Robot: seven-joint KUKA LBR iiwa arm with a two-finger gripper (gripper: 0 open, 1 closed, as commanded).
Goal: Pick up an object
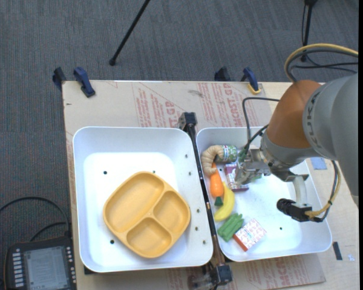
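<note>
Bench (139, 101): brown board with two white bins side by side.

Left bin (91, 144): holds a yellow divided plate (146, 213) and nothing else.

Right bin (278, 234): all the small goods sit here, crowded along its left wall.

Arm (308, 125): reaches in from the right, wrist low over the upper middle of the right bin.

Gripper (247, 171): down among the clutter. Its underside is hidden by its own body, so I cannot tell whether it is released or clenched, and nothing can be seen caught in it.

Likely target: purple packet (233, 177), flat and glossy, magenta with pale print. It lies just to the view's left of the gripper, its right part tucked under the tool. It may be touching, but that is not certain. Too much is covered to read its long axis.

Neighbours, largest first:
- Curved tan roll (209, 156), up by the wall.
- Banana (225, 205), below the packet.
- Carrot (216, 186), just left of the packet and pointing up the view.
- Green pods (230, 226).
- Red-and-white box (249, 234), standing apart from the rest.
- Small can (229, 153), just above the packet.

Judgement: the crowding on the packet's left leaves little room for a clean grasp.
</note>
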